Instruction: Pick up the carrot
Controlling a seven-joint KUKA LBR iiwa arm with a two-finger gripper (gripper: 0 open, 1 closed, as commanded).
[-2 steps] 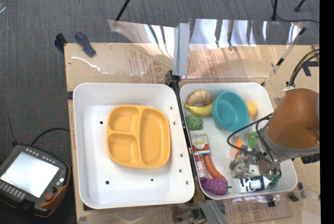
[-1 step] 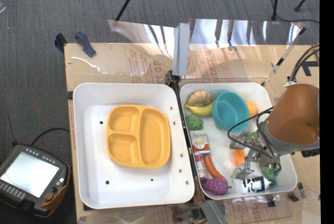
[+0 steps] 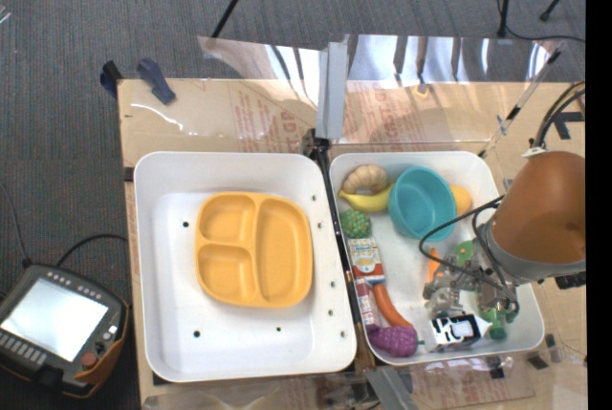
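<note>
Single fixed overhead camera, looking down at a slant on the bench

The view takes in both white bins whole, the left bin (image 3: 153,207) and the right bin (image 3: 497,171), from a moderate height; floor lies along the top and left, and the arm (image 3: 540,212) enters from the right

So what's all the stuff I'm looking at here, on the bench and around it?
bins: two, white, side by side on the bench
divided plate: one, yellow, left bin
bowl: one, teal, right bin, far side
banana: one, yellow, left of the bowl
carrot: one, orange, right bin, near side
grapes: one bunch, purple, near corner beside the carrot
handheld screen: one, grey, floor at lower left
arm: one, orange band, over the right bin
tool: one, dark, low in the right bin
</note>
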